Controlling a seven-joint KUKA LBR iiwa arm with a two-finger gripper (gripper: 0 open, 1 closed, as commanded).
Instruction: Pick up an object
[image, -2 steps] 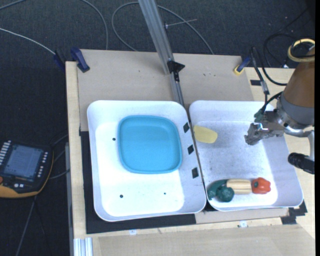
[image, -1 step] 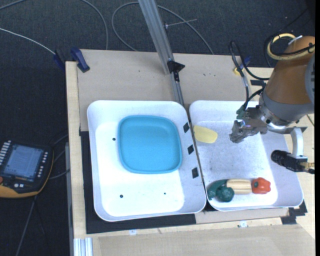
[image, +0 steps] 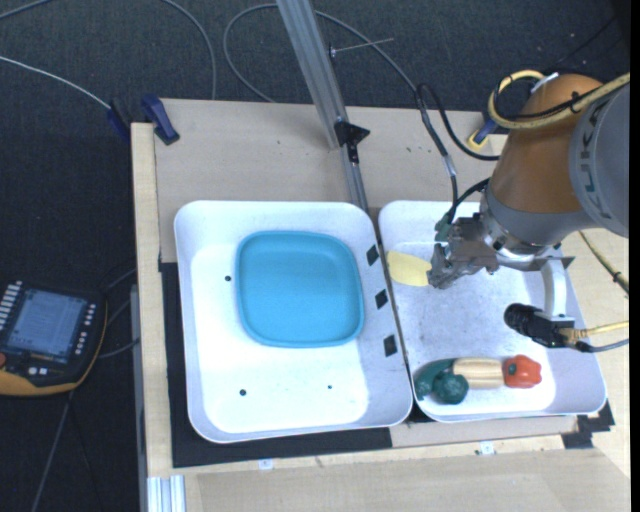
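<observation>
The jaws we cannot read — the dark grey two-finger gripper is seen from above as one compact mass, and whether anything sits between its tips stays hidden from us. We see it low over the right shallow white plastic bin, in that bin's upper left part, with its tip just beside or touching the pale yellow flat curved piece that lies against the bin's left wall. Whether they truly touch we cannot tell.

Above the gripper rises the arm's wrist with its broad orange band, reaching in from the right, with yellow and black cables looped around it.

Along the front edge of the right bin we find three small things in a row: a dark green rounded lump at the left, a tan wooden cylinder lying on its side touching it in the middle, and a red rounded toy vegetable with a green top at the right end. A black cylindrical fitting on a cable hangs over the bin's right part, apart from these.

The left shallow white bin holds a light blue square plastic plate with rounded corners, lying flat — well apart from the gripper.
</observation>
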